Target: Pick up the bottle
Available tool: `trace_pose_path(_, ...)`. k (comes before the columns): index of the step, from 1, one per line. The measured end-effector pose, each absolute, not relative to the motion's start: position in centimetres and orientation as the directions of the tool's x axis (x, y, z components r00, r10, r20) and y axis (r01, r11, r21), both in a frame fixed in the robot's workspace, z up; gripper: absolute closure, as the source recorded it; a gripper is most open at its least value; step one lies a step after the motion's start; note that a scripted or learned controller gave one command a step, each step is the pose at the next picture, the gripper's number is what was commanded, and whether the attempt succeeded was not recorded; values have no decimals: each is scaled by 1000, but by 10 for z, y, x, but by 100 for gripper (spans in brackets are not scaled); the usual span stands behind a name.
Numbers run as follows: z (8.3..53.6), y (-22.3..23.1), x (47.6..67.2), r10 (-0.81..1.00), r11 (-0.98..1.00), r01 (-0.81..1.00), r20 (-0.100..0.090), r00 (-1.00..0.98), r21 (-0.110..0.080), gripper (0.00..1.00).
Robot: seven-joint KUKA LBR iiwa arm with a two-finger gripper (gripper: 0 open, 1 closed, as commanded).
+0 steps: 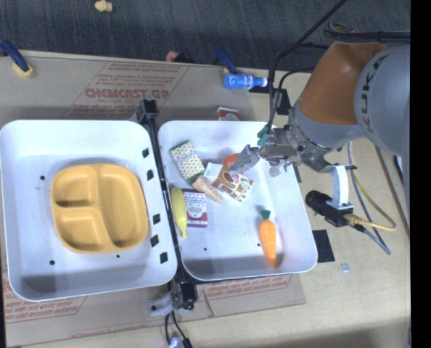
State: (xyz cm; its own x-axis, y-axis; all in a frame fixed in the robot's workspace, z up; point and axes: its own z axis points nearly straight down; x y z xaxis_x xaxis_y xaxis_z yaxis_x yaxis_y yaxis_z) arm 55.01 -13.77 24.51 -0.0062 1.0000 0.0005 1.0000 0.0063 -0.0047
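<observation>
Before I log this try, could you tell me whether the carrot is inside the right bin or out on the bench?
Inside. The carrot lies flat on the floor of the right bin, near its front right corner.

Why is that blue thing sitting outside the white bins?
That's odd indeed: the blue bottle lies on its side on the cardboard behind the right bin, while the carrot and banana lie inside it.

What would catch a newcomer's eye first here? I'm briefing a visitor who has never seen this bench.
Probably the big grey and orange arm reaching in from the right, its gripper over the clutter in the right bin. Next, the yellow divided plate alone in the left bin, and the orange carrot near the right bin's front.
</observation>
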Motion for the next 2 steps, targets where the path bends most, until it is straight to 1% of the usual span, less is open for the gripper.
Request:
trace_pose_path(1,255,-137,550,1000,11,1000,1,-11,-7,100)
trace_pose_path(2,245,-209,503,997,76,997,1,-76,-4,100)
